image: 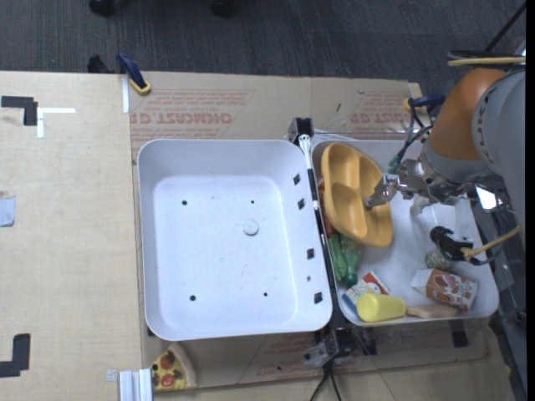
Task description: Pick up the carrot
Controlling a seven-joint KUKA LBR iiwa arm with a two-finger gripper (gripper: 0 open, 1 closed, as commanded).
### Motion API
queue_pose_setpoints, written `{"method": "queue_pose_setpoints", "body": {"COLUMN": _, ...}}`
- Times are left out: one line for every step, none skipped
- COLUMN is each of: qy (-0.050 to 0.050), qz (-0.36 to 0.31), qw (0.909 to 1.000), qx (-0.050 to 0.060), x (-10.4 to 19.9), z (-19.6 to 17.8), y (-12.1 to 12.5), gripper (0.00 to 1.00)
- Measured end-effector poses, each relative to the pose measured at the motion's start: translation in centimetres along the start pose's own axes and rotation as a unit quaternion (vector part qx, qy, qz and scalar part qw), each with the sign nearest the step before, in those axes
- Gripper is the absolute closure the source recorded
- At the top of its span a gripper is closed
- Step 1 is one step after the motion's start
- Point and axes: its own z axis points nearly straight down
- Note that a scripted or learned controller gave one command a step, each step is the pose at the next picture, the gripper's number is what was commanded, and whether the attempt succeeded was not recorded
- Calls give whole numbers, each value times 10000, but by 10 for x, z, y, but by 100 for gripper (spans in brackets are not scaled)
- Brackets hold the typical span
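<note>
My gripper (380, 195) hovers in the right bin (483, 266), at the right rim of a tilted yellow divided dish (349, 189). It looks to be touching or just over that rim. No orange carrot body shows plainly. A green leafy piece (343, 259) lies against the bin's left wall just below the dish, and I cannot tell if it belongs to the carrot. The dish covers much of the bin's upper left floor.
At the right bin's front lie a yellow cup (381, 307), a red and white packet (369, 286), an orange box (450, 289) and a wooden stick (429, 312). The left bin (155, 224) adjoins it. A toy pizza slice (170, 371) lies on the cardboard outside.
</note>
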Motion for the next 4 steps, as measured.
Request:
{"method": "queue_pose_setpoints", "body": {"qy": -27, "qz": -6, "qw": 10000, "qx": 11, "x": -3, "z": -9, "y": 0, "gripper": 100}}
{"method": "queue_pose_setpoints", "body": {"qy": -60, "qz": -9, "qw": 10000, "qx": 22, "x": -7, "z": -17, "y": -1, "gripper": 100}}
{"method": "queue_pose_setpoints", "body": {"qy": -89, "qz": -12, "qw": 10000, "qx": 34, "x": -10, "z": -25, "y": -1, "gripper": 100}}
{"method": "queue_pose_setpoints", "body": {"qy": -72, "qz": -20, "qw": 10000, "qx": 34, "x": -7, "z": -25, "y": -1, "gripper": 0}}
